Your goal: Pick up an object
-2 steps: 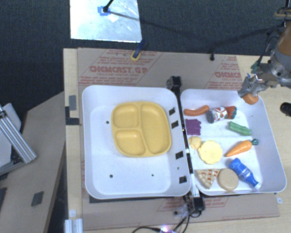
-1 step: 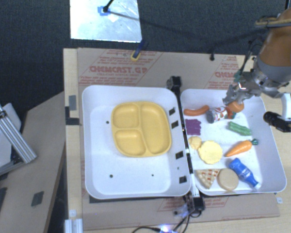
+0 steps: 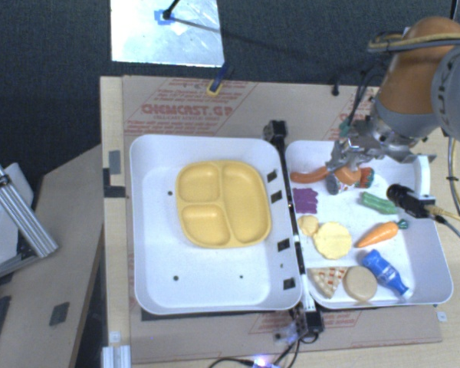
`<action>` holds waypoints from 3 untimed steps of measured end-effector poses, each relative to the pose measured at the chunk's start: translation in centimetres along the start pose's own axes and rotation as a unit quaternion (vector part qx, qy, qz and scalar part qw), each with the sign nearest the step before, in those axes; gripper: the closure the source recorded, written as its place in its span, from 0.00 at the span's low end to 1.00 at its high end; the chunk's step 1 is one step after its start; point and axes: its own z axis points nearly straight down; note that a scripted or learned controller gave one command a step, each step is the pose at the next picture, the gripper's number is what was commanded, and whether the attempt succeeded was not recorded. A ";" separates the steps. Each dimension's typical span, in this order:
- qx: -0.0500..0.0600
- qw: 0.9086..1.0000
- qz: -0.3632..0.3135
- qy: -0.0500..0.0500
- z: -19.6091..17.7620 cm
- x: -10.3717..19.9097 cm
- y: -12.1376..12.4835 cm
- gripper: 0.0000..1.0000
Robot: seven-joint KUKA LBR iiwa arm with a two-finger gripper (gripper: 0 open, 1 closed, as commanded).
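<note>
Your tool point(image 3: 343, 167) is hanging low in the right bin point(image 3: 433, 244) over an orange toy point(image 3: 351, 177) beside the sausage point(image 3: 310, 176) — you cannot tell its grip — a yellow plate point(image 3: 222, 203) is sitting left.

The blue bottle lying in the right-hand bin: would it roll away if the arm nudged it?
Probably. The blue bottle lies on its side and looks rounded, so a sideways push could roll it. It looks like a small toy, likely light, and its smooth surface might slip from a loose pinch.
</note>
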 end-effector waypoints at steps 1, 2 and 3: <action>0.000 1.000 0.000 0.000 -0.1 5.3 -3.0 1.00; 0.000 1.000 0.000 0.000 -1.7 9.9 -4.6 1.00; 0.000 1.000 0.001 -0.001 -1.4 13.3 -4.9 1.00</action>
